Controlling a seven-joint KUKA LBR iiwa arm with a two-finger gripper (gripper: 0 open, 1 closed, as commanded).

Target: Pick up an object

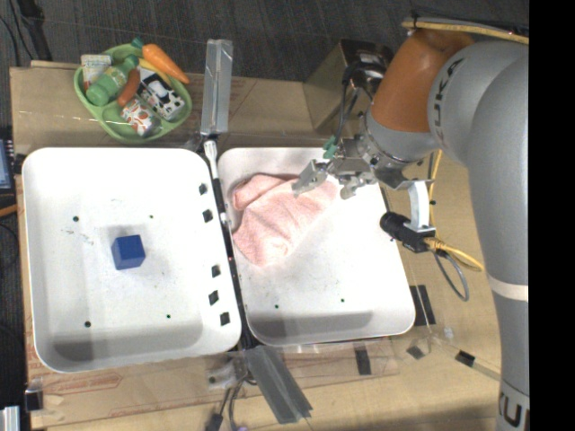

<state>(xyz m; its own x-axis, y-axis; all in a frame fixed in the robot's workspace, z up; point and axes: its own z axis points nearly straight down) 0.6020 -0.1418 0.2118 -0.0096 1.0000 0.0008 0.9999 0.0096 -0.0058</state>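
The tool [325,178] hangs with fingers spread open over the far edge of the pink cloth [274,215] in the right bin [359,312]; a blue cube [128,250] sits in the left bin [54,241].

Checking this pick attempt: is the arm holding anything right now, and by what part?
Cannot be told. The gripper sits at the upper right edge of the pink cloth in the right bin, but a grip isn't visible.
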